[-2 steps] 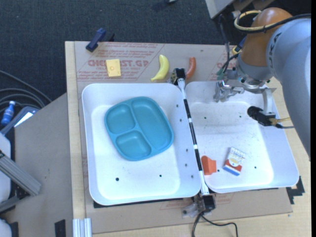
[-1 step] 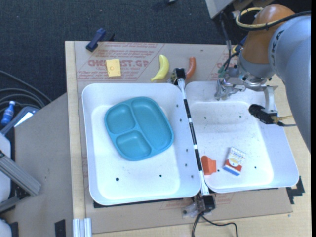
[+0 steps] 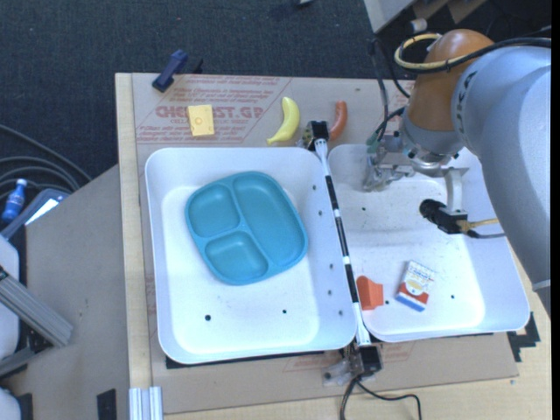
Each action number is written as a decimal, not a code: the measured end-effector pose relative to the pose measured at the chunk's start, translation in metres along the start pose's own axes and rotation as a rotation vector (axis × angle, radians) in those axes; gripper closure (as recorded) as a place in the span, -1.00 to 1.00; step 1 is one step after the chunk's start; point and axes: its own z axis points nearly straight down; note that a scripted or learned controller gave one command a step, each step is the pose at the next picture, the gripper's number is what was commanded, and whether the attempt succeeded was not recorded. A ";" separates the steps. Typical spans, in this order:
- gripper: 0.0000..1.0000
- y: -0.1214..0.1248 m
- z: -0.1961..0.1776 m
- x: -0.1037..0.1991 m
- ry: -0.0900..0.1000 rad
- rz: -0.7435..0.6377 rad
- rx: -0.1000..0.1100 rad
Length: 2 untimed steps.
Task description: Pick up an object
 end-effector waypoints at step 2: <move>1.00 0.001 -0.021 0.000 -0.003 -0.002 -0.005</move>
